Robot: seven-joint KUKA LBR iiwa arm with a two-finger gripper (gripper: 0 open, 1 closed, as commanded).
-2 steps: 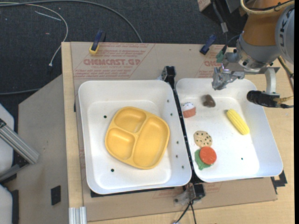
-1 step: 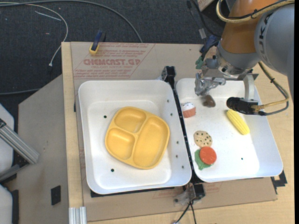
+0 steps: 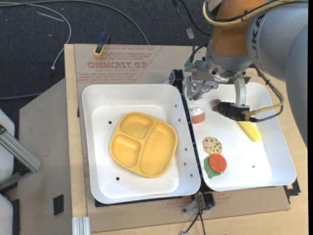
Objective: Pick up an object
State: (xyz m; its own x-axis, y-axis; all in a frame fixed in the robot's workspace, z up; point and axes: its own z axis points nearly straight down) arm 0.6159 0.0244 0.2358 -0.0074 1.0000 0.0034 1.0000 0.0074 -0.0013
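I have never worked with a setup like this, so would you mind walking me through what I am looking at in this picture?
This is one camera fixed above a bench, looking down at a slant. The big grey and orange shape at the upper right is a robot arm, and the metal part at its tip is its gripper, a two-finger hand. It hangs over the far left corner of the right white bin. That bin holds small toy foods: a red and white piece just below the gripper, a corn cob, a cookie and a tomato. The left white bin holds a yellow divided plate. I cannot see anything held between the fingers.
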